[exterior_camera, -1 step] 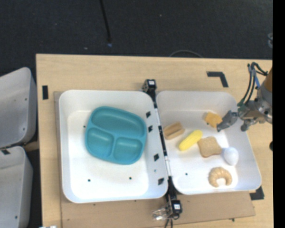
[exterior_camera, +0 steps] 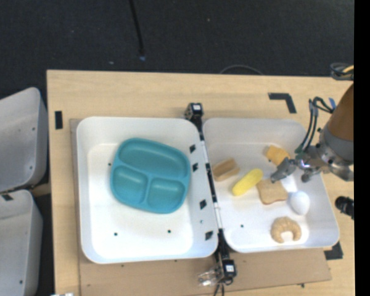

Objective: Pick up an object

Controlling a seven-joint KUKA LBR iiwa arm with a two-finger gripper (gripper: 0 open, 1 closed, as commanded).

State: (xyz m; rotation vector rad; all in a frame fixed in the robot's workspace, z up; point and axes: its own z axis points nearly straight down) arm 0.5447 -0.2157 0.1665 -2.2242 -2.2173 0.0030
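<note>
A pale wooden bench (exterior_camera: 142, 91) is seen from above against a dark floor, with grey seat-like shapes at the far left edge of the view. Two shallow white bins are set side by side on the bench. The gripper (exterior_camera: 294, 171) is held low over the right bin (exterior_camera: 246, 131), reached in from the right on a grey arm with an orange band (exterior_camera: 344, 117); two dark fingers (exterior_camera: 280, 171) are seen spread moderately apart, and nothing is seen held between them. Just below the gripper, a tan slice-shaped piece (exterior_camera: 272, 193) is laid on the bin floor, close under the fingertips. A white egg-shaped object (exterior_camera: 299, 201) is placed just below and slightly right of the gripper. An orange-yellow piece (exterior_camera: 275, 153) is found just above and left of it. A yellow oblong object (exterior_camera: 246, 182) is set to the gripper's left, and a small brown block (exterior_camera: 225, 168) further left again. A tan croissant-shaped item (exterior_camera: 286, 229) is seen well below the gripper, near the bin's front wall. Far to the left, in the left bin (exterior_camera: 92, 239), a teal compartmented plate (exterior_camera: 150, 175) is laid, well apart from the gripper.
</note>
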